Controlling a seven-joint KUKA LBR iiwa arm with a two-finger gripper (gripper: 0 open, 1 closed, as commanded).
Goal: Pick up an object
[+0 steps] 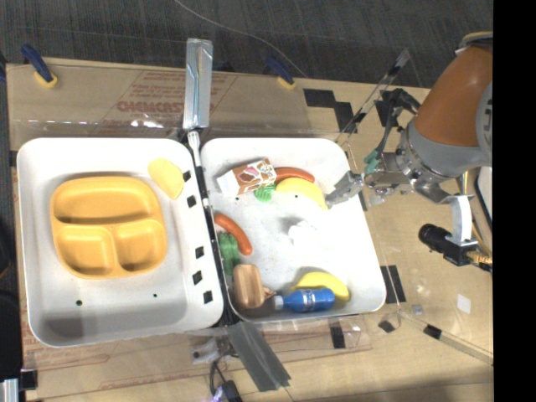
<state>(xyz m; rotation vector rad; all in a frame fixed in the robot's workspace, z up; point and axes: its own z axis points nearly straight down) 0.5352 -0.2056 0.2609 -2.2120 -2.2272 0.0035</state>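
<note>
Grey end effector (339,191) at right bin (368,258) rim, by the yellow fruit (300,193) | you can't tell its opening | nothing lifted; your pick remains.

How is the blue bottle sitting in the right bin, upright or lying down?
Lying down: the blue bottle rests on its side along the right bin's near wall.

arm (456,99): broad orange band bulging over a grey wrist section | wrist hardware: grey metal block showing behind the fingers, thin dark rods and cables running up and back from it | gripper (342,191): slim grey fingers | black cylindrical fitting and a white bracket hanging beside the wrist
</note>
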